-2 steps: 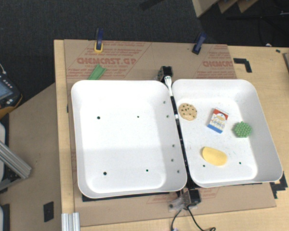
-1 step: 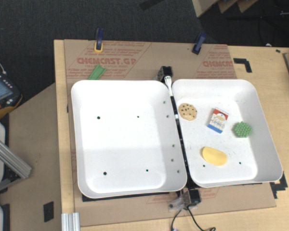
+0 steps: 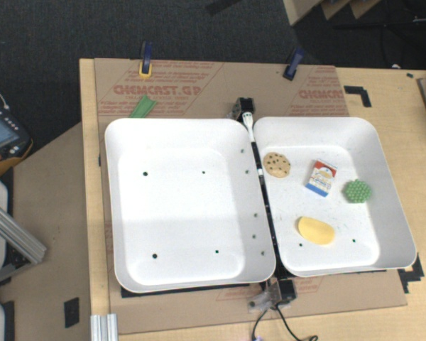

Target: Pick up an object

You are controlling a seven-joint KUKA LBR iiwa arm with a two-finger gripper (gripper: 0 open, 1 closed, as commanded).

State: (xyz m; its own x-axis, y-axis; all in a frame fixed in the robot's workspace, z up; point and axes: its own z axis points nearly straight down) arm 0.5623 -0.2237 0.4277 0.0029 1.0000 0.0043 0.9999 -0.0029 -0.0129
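Over in the right bin (image 3: 383,155): cookie (image 3: 276,165) by the inner rim, carton (image 3: 321,177) mid-floor, green ball (image 3: 356,190) toward the outer wall, yellow lump (image 3: 316,231) up front, all well apart. Can't tell pincer's state.

The surface (image 3: 199,84), covered by printed cardboard, carries two white bins, left bin (image 3: 121,190) and right bin (image 3: 390,212), touching side by side.

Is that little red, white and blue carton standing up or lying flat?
Lying flat. The small carton rests on the right bin's floor with its broad printed face turned up toward the camera, slightly askew, apart from the cookie and green ball.
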